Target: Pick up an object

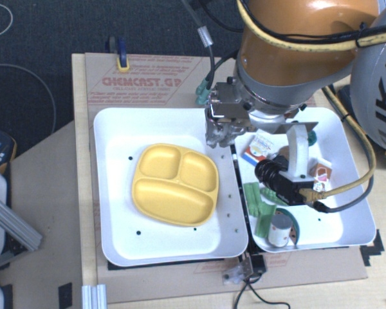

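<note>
Yellow plate (175, 184) lay in one white bin (116, 147); a small can (280, 229) and green scraps (252, 198) sat in the other bin (347, 217). My tool (217, 134) hung over the divide between them; whether apart or together, I could not tell.

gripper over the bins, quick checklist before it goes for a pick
1. Gripper above a target: not ok, it hangs over the meeting rims of the two bins at their far end.
2. Gripper load: cannot tell, hidden from this angle.
3. Yellow divided plate: ok, it lies flat in the left bin, alone and uncovered.
4. Right bin items apart: not ok, the green packet and small can crowd together.
5. Right bin fully seen: not ok, part of it is hidden.
</note>
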Robot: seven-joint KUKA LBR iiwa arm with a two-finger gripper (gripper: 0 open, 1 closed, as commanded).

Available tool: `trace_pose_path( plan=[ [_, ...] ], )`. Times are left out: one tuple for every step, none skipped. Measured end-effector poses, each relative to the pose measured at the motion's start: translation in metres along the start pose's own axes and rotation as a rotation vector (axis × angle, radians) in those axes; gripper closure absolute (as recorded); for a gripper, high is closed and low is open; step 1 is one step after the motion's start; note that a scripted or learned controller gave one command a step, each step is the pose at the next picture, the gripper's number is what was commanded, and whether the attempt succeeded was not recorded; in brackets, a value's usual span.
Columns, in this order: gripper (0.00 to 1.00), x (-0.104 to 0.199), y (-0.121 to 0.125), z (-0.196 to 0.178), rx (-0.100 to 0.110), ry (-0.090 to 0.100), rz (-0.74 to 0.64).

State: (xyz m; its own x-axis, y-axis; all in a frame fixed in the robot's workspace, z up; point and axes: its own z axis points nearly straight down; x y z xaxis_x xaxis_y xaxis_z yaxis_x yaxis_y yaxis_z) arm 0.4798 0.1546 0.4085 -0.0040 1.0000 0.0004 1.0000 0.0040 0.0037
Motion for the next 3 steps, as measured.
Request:
trace_pose_path(
  plan=[
    [1.00,0.001,0.000,-0.010,-0.002,0.000,-0.002],
    [1.00,-0.022,0.035,0.081,0.015,-0.005,0.009],
    [1.00,-0.020,0.036,0.065,0.002,0.000,0.005]
  ],
)
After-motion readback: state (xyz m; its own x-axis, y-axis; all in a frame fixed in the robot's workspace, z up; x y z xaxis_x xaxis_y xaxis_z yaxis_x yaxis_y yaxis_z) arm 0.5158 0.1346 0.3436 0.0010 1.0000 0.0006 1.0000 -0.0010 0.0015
